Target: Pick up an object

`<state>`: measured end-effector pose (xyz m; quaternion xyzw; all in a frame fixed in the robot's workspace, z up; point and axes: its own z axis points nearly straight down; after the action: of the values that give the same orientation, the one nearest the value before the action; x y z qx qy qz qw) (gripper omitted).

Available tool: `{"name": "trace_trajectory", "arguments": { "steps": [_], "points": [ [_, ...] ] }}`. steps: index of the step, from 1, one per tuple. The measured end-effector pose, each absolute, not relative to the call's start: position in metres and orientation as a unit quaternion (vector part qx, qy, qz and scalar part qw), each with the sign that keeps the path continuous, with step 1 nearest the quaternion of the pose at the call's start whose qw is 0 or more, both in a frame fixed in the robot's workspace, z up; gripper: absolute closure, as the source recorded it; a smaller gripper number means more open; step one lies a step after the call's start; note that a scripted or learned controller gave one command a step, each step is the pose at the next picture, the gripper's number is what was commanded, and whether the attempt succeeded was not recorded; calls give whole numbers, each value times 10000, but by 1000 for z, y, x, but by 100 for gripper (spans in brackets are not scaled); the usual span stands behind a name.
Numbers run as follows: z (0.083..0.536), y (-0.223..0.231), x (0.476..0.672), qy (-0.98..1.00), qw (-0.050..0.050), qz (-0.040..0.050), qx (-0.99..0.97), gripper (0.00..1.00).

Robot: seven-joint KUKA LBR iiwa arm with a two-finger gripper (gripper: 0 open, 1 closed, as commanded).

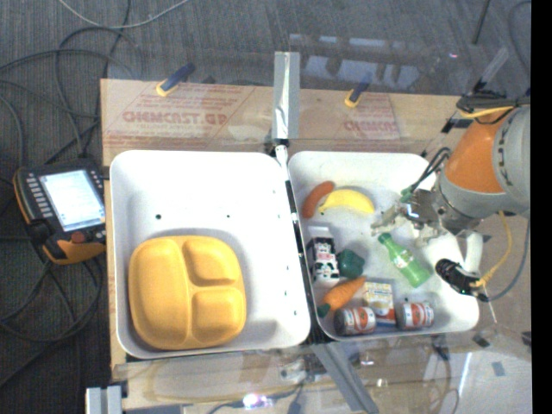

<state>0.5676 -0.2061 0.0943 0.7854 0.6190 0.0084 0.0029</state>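
My gripper (398, 216) hangs low over the right bin (379, 164), in its right middle part, just above the neck of a green bottle (407, 262) that lies on the bin floor. A yellow banana (348, 201) and a red sausage (316, 197) lie to the gripper's left. Nearer the front of that bin are a black-and-white carton (323, 260), a small green piece (351, 262), a carrot (343, 293), a small box (377, 293) and two cans (356, 320) (415, 315). I see nothing held in the gripper.
The left bin (198, 175) holds a yellow divided tray (187, 290) at its front. The arm's orange band (477, 158) and grey wrist stand over the right bin's right rim. A teach pendant (65, 201) lies on the floor at the left.
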Motion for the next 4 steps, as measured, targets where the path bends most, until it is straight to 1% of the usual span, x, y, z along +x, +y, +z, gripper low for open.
{"name": "trace_trajectory", "arguments": {
  "steps": [1, 2, 3, 4],
  "points": [
    [103, -209, 567, 6186, 63, 70, 7857, 100],
    [111, -208, 567, 6188, 50, 69, 7855, 100],
    [111, -208, 567, 6191, 49, 70, 7853, 0],
    [93, -202, 517, 6644, 81, 70, 7473, 0]
  ]
}}
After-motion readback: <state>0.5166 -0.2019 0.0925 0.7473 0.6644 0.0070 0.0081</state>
